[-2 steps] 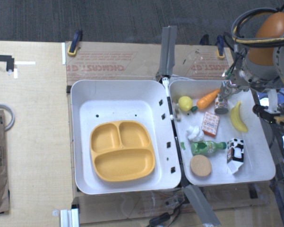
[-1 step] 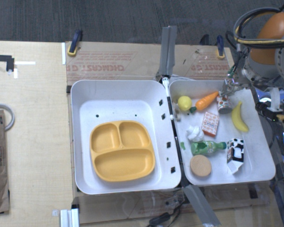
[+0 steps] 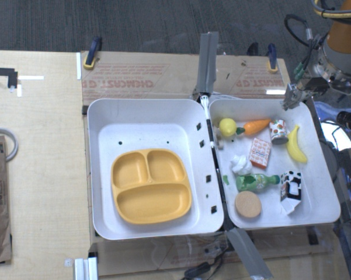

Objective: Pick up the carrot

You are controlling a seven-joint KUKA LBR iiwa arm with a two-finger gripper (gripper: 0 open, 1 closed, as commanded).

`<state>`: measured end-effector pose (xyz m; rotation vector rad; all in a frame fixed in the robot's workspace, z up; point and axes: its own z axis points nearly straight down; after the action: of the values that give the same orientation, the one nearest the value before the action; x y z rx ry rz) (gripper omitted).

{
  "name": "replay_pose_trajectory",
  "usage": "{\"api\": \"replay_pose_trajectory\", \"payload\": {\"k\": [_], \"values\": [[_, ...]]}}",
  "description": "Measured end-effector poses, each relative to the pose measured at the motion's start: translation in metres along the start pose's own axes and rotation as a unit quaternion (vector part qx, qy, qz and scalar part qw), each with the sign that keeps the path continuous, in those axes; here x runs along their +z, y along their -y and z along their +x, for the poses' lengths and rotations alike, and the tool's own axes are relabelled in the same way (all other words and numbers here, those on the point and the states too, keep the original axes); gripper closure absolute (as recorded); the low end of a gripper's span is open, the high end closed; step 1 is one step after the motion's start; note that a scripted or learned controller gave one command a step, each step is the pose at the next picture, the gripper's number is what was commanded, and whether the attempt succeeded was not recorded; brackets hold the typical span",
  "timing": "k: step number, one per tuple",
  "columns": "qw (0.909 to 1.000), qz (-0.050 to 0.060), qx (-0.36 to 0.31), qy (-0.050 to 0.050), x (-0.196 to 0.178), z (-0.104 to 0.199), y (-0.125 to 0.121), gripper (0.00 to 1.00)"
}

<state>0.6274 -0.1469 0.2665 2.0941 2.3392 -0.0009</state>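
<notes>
Now: gripper [image 3: 292,98] over right bin's [image 3: 333,185] far rim, finger state unreadable.
Carrot [image 3: 256,126] lies near-left, between lemon [image 3: 228,126] and can [image 3: 278,131]; descend centred, avoiding both.

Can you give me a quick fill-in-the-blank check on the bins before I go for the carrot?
1. The carrot lies in the ____ bin.
2. Touching the carrot's green end is a yellow ____.
3. The yellow divided plate has ____ compartments.
4. The gripper hovers near the right bin's ____ corner, holding nothing visible.

Missing words: right; lemon; three; far right
</notes>
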Motion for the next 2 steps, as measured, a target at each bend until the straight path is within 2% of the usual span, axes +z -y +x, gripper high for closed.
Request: {"api": "replay_pose_trajectory", "payload": {"k": [1, 2], "values": [[1.0000, 0.000, 0.000, 0.000, 0.000, 0.000, 0.000, 0.00], [0.9995, -0.001, 0.032, 0.001, 0.158, -0.015, -0.028, 0.00]]}}
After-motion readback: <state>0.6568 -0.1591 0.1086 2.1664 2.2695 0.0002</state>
